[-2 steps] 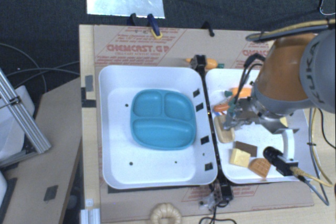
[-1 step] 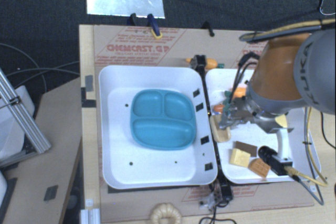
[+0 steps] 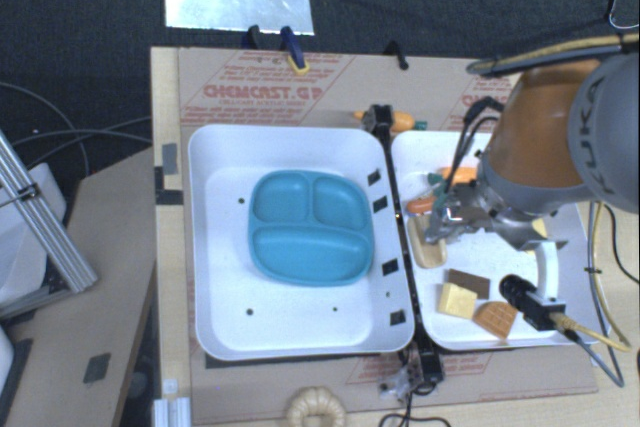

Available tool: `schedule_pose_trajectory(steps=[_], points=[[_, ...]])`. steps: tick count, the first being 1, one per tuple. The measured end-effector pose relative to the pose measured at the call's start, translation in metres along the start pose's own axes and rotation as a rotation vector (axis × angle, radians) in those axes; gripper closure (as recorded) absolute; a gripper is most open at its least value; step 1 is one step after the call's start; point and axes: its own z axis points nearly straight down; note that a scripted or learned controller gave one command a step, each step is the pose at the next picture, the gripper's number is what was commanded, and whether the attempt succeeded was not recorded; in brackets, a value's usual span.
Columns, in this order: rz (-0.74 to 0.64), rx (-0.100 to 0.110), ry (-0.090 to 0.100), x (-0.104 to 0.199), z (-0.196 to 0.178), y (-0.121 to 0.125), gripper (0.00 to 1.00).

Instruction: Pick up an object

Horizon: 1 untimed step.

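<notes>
My gripper [image 3: 437, 227] hangs low over the left part of the right bin [image 3: 470, 150], under the grey and orange arm [image 3: 545, 140]. Directly below it lies a pale tan piece [image 3: 430, 253]. An orange and red piece [image 3: 424, 205] lies just beside the gripper, toward the bin's left wall. Nearer the front of this bin sit a dark brown block [image 3: 467, 283], a yellow wedge [image 3: 457, 301] and a brown waffle-like piece [image 3: 495, 319]. Nothing is visibly lifted.
The left bin [image 3: 225, 215] holds a blue divided plate [image 3: 308, 225]. Black clips run along the wall between the bins [image 3: 392, 235]. An orange item [image 3: 401, 122] lies at the back of that wall. A beige ring [image 3: 318, 407] lies at the bench's front edge.
</notes>
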Motion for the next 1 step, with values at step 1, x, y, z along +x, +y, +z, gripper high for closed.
schedule_pose_trajectory(steps=[1], points=[[-0.001, 0.003, 0.0, 0.0053, -0.001, -0.0114, 1.0]])
